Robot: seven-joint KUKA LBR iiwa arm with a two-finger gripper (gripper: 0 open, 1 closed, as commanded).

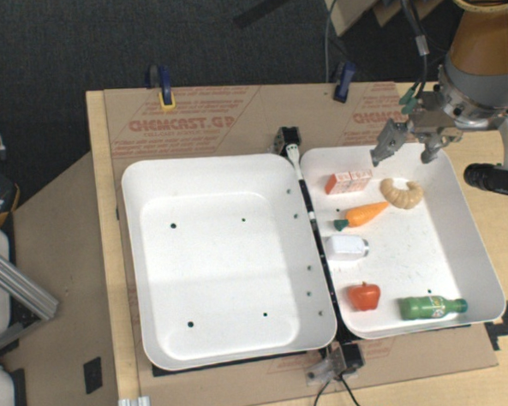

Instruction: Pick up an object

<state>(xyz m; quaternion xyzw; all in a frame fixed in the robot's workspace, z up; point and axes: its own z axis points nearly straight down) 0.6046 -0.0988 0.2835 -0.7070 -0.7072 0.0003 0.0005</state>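
- The left bin point(215, 260) takes up the middle of the frame; its floor is bare, with wide room inside its rim.
- Its right rim touches the right bin point(471, 245) along a seam just right of centre.
- In the right bin, near the seam: a white box point(346, 248) and, below it, a tomato point(364, 297).
- Further up: a pink pack point(348, 182), a carrot point(365, 215) and a bread piece point(403, 194), close together.
- A green bottle point(432, 307) lies along the bin's lower edge.
- The bin's right half is open floor.
- The tool point(409, 145), upper right, hangs over the bin's top rim above the bread piece, fingers spread apart and holding nothing.
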